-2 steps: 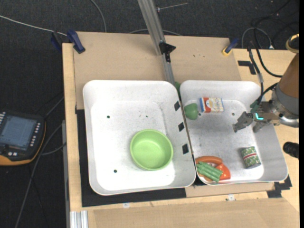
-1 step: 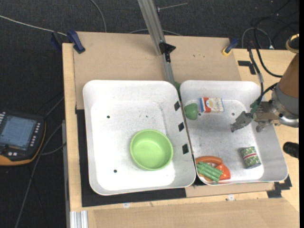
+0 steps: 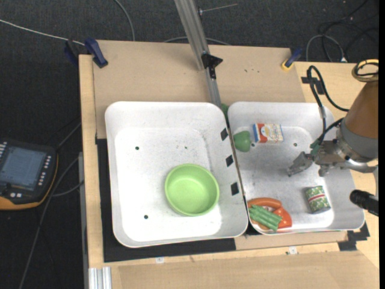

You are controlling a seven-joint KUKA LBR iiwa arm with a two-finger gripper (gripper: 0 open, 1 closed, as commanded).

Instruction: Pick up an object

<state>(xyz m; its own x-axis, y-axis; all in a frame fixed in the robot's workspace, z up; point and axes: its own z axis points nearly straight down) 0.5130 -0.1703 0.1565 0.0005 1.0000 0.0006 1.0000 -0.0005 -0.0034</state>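
Note:
In the right bin (image 3: 283, 110) lie a small white carton with red and blue print (image 3: 267, 132), a green ball (image 3: 242, 141) against the left wall, a green can (image 3: 316, 198) near the front right, and an orange dish holding green vegetables (image 3: 269, 214) at the front left. My gripper (image 3: 308, 168) hangs over the middle right of this bin, open, its fingers (image 3: 294, 170) spread with nothing between them. It is above and slightly left of the can, and right of and below the carton.
The left bin (image 3: 120, 125) holds a light green bowl (image 3: 191, 189) toward its front right. A metal pole (image 3: 194, 26) slants down to the seam between the bins. Cables (image 3: 319, 92) trail at the bench's right edge.

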